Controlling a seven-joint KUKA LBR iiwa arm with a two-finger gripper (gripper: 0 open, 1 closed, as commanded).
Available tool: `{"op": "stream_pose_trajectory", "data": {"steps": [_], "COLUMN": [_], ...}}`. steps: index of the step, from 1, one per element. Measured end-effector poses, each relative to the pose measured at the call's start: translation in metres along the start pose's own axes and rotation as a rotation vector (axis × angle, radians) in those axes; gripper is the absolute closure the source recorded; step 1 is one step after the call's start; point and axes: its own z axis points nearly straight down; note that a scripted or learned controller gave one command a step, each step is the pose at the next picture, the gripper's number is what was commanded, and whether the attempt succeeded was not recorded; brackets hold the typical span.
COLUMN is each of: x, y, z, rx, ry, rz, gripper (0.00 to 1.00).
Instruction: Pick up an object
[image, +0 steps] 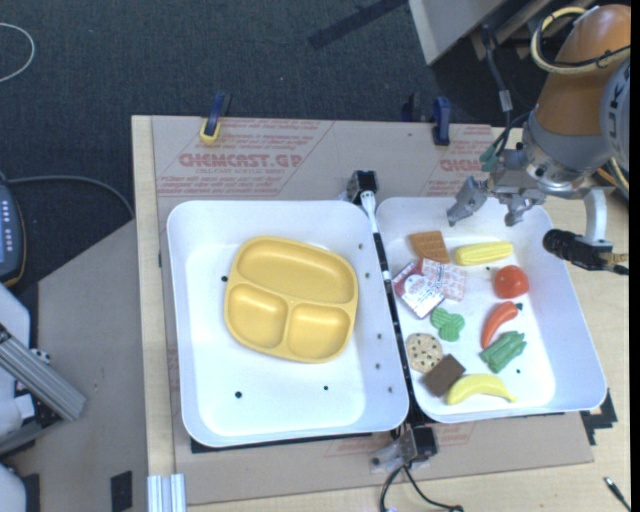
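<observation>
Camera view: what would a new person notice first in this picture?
The big yellow divided plate in the left bin stands out first. Next comes the cluster of toy food in the right bin, such as the banana at its near edge and the red tomato. The gripper is open above that bin's far edge, holding nothing.

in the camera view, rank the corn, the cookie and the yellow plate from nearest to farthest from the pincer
Measured from the pincer, above the right bin's far edge:
1. Corn, just below it, at the far end of the right bin.
2. Cookie, farther down, along that bin's left side.
3. Yellow plate, across the divider in the left bin.
</observation>
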Motion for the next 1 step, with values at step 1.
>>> {"op": "stream_pose_trajectory", "data": {"steps": [1], "x": [0.0000], "y": [0.0029], "z": [-0.0084], "rx": [-0.014], "ry": [-0.002], "rz": [-0.002], "gripper": [0.00]}}
